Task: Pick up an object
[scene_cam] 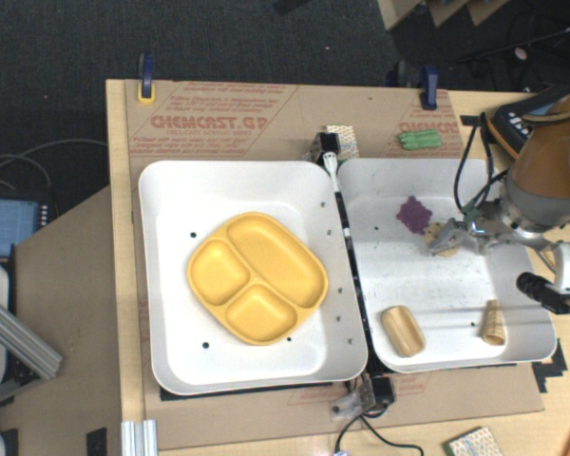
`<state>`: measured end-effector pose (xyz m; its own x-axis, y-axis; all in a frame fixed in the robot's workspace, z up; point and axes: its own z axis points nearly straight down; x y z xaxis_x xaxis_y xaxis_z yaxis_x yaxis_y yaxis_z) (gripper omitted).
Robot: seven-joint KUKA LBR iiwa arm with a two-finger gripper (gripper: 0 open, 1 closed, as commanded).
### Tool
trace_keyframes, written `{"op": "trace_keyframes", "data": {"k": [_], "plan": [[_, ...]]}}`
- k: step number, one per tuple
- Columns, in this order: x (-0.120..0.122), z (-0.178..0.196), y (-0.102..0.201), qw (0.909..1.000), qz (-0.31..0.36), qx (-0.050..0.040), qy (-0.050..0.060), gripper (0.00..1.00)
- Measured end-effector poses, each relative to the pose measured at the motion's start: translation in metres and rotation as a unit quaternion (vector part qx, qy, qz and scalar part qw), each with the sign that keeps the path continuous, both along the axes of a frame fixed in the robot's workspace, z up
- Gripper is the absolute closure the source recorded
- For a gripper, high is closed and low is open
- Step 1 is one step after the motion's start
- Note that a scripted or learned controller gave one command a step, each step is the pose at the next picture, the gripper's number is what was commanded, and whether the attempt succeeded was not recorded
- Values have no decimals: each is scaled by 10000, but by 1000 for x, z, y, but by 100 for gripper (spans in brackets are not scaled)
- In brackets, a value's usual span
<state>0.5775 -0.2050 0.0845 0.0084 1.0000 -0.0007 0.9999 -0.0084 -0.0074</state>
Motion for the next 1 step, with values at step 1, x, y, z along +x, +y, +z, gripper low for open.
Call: {"op": "trace_keyframes", "data": {"k": [1], "plan": [[65, 1, 24, 9999, 64, -10, -76, 0]]}}
